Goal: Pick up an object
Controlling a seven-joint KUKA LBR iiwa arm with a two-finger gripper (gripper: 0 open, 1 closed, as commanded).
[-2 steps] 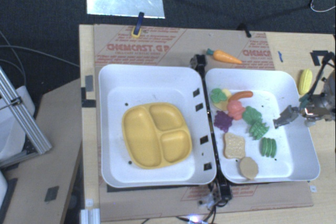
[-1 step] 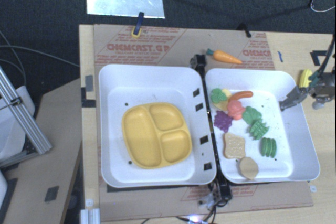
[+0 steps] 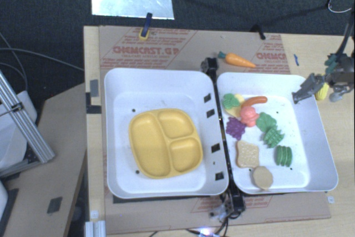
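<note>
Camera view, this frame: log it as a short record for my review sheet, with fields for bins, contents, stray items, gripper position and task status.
left bin: holds a yellow divided plate
right bin: toy food, including red sausage, purple grapes, bread slice, green pieces, round cookie
stray items: toy carrot on the cardboard behind the bins
gripper: over the right bin's upper right corner, apart from the food
task status: nothing visibly picked up

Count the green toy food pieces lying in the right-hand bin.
3: a light green piece at upper left, a leafy green piece mid-bin, a dark green piece below it. Others might be hidden.
</note>
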